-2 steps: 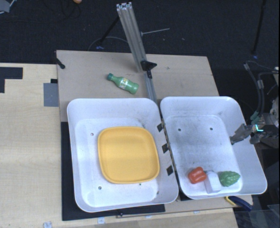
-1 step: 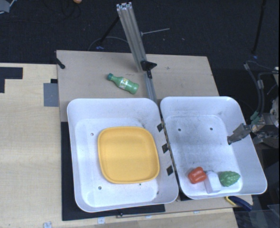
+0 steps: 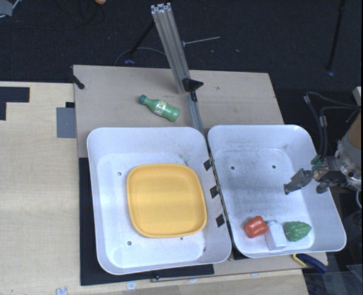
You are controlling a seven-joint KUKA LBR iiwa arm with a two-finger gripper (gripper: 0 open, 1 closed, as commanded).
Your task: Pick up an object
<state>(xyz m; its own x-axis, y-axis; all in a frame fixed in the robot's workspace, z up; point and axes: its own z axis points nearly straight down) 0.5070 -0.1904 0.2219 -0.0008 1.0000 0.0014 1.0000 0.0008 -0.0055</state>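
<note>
red pepper (image 3: pixel 255 227): near front edge of right bin (image 3: pixel 255 141), beside a small white block (image 3: pixel 273 238)
green leafy toy (image 3: pixel 297 230): just right of the block, same bin
gripper (image 3: pixel 309 184): over right bin's right side, fingers spread, nothing between them
left bin (image 3: pixel 107 146): yellow plate (image 3: pixel 166 200) lying flat
bench (image 3: pixel 231 97): green bottle (image 3: pixel 160 107) on its side, behind left bin

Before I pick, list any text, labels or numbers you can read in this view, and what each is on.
No text can be read in this view.
Green bottle on the bench behind the bins: it has a pale label band, too small and blurred to read.
Yellow plate, red pepper, green item, white bins: no markings visible.
</note>
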